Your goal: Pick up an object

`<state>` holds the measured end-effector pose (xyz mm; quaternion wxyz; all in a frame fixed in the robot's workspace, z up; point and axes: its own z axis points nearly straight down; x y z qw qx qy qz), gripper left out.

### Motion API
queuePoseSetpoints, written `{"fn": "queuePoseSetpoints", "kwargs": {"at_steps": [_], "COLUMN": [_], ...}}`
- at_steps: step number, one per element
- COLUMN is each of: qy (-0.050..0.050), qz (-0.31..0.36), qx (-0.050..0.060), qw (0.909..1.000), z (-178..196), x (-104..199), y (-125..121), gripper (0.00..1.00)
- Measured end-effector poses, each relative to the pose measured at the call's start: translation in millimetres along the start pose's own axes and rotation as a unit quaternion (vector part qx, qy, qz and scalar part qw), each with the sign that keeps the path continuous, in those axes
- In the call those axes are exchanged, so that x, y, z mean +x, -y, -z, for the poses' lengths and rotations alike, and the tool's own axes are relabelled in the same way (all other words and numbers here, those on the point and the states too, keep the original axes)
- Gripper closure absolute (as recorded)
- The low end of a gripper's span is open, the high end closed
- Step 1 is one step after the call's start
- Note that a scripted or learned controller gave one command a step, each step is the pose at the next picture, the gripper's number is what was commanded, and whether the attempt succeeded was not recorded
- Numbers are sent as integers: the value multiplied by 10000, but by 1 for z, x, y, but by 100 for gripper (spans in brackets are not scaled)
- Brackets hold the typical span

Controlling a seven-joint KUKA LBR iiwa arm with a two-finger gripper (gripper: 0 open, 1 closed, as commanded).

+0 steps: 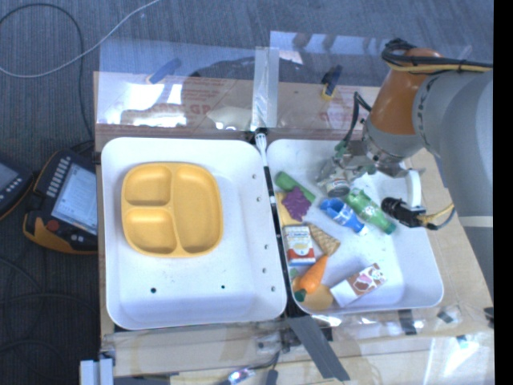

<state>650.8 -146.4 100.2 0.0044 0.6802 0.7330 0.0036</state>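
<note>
In the right bin (417, 291), the toy food lies in a loose heap, and the gripper (341, 176) hangs low over its upper part, just above the green bottle (371, 212) and the blue bottle (343, 215). Whether the gripper is spread or closed cannot be told from this slanted view, nor whether it touches anything; nothing can be seen held in it. Taking the green bottle as landmark: the blue bottle lies just beside it on the side toward the left bin (128, 303), the purple grapes (296, 204) and a green vegetable (292, 184) lie farther that way, the small red carton (300, 244) and the carrot (313, 275) lie below, and a white-and-red box (357, 285) sits below near the bin's lower edge. The green bottle looks like light, stiff, smooth plastic, so it may roll or slip; a grip across its middle, square to its long axis, seems safest. The yellow divided plate (171, 208) sits in the left bin, well apart.
</note>
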Motion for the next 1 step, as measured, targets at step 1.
{"fn": "queuePoseSetpoints", "kwargs": {"at_steps": [1], "qy": [-1], "qz": [-579], "qx": [60], "qw": [9983], "z": [95], "x": [60], "y": [-6], "gripper": [100]}}
